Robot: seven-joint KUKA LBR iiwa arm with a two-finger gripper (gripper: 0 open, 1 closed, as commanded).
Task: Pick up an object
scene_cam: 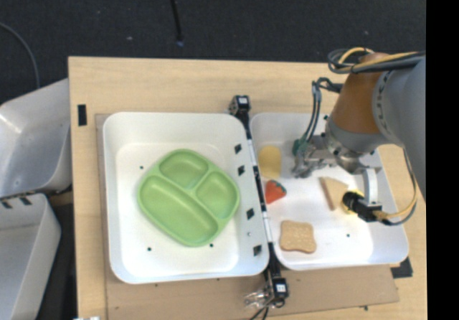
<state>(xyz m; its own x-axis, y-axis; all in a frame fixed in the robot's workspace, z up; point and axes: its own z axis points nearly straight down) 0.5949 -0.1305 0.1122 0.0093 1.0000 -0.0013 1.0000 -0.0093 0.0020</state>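
Observation:
In the right bin lie a pale yellow object, a red piece, a slice of toast and a tan wedge. My gripper hangs low over the upper middle of this bin. It is just right of the yellow object and above the tan wedge. Nothing shows held in it. The grey arm with its orange band comes in from the right and covers the bin's upper right part.
The left bin holds a green divided plate. A ridge with black clips separates the two bins. Cables and a small yellow-black part hang from the wrist over the right bin. A white box stands off the bench's left.

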